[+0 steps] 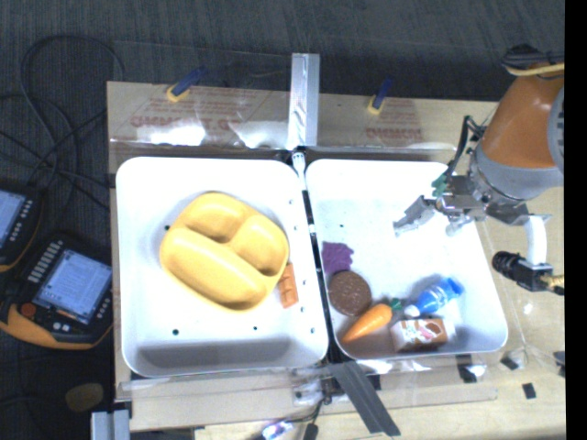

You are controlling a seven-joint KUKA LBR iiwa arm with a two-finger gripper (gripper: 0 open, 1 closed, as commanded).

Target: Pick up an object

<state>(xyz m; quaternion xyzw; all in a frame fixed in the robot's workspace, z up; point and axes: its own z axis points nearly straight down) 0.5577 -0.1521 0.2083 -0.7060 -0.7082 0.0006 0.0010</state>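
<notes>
The right bin [367, 191] holds a purple lump [337, 254], a brown round cookie [349, 292], an orange carrot [370, 322], a blue and white bottle [435, 297] and a small brown carton [422, 334], all in its front half. My gripper [431, 213] hangs over the bin's back right part, above bare white floor. Its fingers are spread apart and nothing sits between them. The objects lie well in front of it and to its left.
The left bin [147, 337] holds a large yellow bread-shaped object [223, 248] with a small orange piece [288, 285] at its right side. A ridge [307, 236] divides the two bins. A handheld pendant [55, 287] and cables lie left of the bench.
</notes>
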